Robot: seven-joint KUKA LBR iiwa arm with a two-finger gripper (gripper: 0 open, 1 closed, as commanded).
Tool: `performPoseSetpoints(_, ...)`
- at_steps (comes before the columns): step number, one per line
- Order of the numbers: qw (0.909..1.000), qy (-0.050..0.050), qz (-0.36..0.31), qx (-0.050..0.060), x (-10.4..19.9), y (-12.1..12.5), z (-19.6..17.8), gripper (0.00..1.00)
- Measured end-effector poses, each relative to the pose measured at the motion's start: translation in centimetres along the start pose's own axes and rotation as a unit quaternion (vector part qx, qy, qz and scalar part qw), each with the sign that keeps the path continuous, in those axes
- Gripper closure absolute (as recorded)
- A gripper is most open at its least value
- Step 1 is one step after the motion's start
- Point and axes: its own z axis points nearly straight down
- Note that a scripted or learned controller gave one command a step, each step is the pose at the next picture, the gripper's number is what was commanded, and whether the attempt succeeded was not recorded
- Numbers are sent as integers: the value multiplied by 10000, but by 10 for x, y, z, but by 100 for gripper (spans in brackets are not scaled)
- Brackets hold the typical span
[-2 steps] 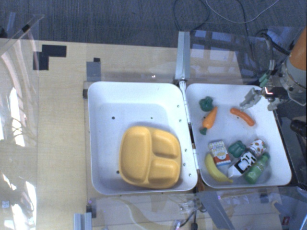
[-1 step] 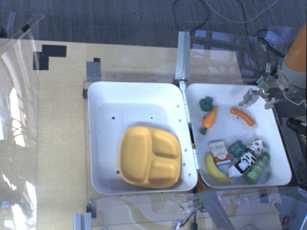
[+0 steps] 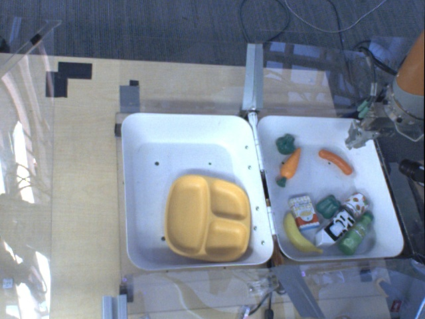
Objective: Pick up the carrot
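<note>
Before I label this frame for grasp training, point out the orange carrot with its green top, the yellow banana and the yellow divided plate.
Orange carrot (image 3: 290, 164), camera view, mid-body.
Yellow banana (image 3: 297, 235), camera view, middle curve.
Yellow divided plate (image 3: 188, 212), camera view, left compartment.

The carrot (image 3: 290, 164) lay tilted in the right bin (image 3: 392, 239), just below a green broccoli piece (image 3: 285, 143). To the carrot's right lay an orange sausage (image 3: 335, 161); farther right and higher, the gripper (image 3: 357, 137) hung over the bin's upper right corner. Below the carrot sat a banana (image 3: 297, 234), a small carton (image 3: 303, 209) and a green bottle (image 3: 355, 235). Left of the carrot, the other bin (image 3: 143, 145) held a yellow divided tray (image 3: 207, 216).
</note>
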Motion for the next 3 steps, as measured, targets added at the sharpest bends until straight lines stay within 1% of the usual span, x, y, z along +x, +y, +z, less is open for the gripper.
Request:
performPoseSetpoints(1, 9925, 4, 1224, 11, 41, 53, 149, 100)
performPoseSetpoints(2, 9925, 4, 1224, 20, 41, 52, 149, 0)
performPoseSetpoints(3, 9928, 6, 1198, -21, 42, 55, 136, 100)
